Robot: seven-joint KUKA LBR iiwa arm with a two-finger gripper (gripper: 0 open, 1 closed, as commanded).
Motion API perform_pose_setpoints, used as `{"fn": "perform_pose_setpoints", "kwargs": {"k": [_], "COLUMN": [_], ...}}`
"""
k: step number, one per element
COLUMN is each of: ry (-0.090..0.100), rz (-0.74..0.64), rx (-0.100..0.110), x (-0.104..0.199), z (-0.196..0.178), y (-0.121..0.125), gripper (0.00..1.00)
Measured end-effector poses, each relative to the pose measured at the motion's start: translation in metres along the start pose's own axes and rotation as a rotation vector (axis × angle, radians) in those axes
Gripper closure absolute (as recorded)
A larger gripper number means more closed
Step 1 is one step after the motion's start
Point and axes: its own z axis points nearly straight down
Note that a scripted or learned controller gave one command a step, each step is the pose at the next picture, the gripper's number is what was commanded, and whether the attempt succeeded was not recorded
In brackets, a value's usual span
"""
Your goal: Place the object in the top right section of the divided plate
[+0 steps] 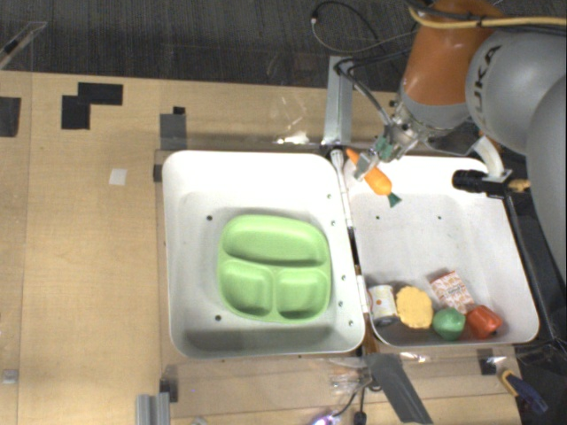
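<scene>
A small orange toy carrot (379,181) with a green top hangs over the far left corner of the right bin (443,228). My gripper (376,159) reaches down from the upper right and is shut on the carrot's upper end. The green divided plate (270,268) lies in the middle of the left bin (190,202). It has one long section on the far side and two smaller ones on the near side, all bare. The carrot is to the right of the plate and beyond it, just past the wall between the bins.
Along the near edge of the right bin lie a small can (382,301), a yellow round item (414,307), a green ball (449,323), a red item (483,322) and a red-and-white packet (448,288). A metal post (337,104) stands behind the bins.
</scene>
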Motion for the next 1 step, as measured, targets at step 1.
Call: {"fn": "perform_pose_setpoints", "kwargs": {"k": [1], "ry": [-0.001], "rz": [-0.023], "rx": [-0.002], "x": [0.0351], "z": [-0.1052], "y": [0.0141], "gripper": [1.00]}}
